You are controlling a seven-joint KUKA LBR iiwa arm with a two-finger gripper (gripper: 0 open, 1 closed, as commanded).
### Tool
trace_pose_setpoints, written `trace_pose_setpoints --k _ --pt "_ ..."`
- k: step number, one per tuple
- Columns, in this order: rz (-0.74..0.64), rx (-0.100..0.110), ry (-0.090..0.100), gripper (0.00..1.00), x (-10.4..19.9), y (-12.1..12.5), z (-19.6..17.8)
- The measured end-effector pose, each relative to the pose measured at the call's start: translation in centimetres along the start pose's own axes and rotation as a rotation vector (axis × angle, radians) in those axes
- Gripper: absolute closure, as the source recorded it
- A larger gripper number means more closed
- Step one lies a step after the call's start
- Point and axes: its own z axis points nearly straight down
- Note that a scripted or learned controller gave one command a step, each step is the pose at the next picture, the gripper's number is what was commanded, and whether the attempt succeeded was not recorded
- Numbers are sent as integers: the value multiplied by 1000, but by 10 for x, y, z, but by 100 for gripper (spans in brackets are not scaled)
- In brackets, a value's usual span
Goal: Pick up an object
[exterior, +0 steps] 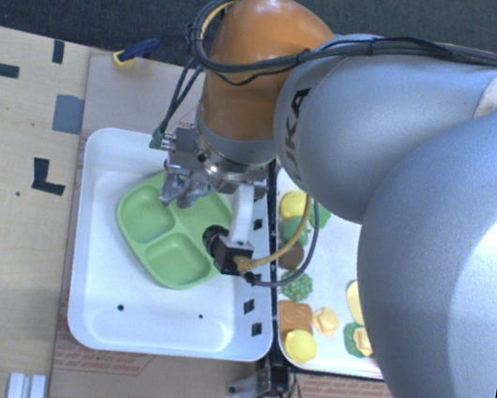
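Grey arm's tool (183, 189) low over green divided tray (166, 236) in left white bin (86, 308), toy foods (301, 331) in right bin

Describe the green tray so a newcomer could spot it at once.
Start at the left bin, the white one under the gripper. The green tray lies in its upper middle, tilted across the floor. It is the lone pale green thing there, split into shallow compartments, unlike the small toy foods in the right bin.

Bare floor of the left bin (159, 325) below the green tray (169, 232); right bin (326, 362) crowded with toy food (300, 345).
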Motion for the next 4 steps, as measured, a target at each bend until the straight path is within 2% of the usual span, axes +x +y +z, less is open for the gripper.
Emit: trace_pose_setpoints --k 1,2,3,4 --pt "1 -16 4 100 35 54 9" --pt "0 -8 3 100 35 -46 13" --pt "3 -29 8 100 34 33 -93" --pt "11 -15 0 100 -100 68 -81"
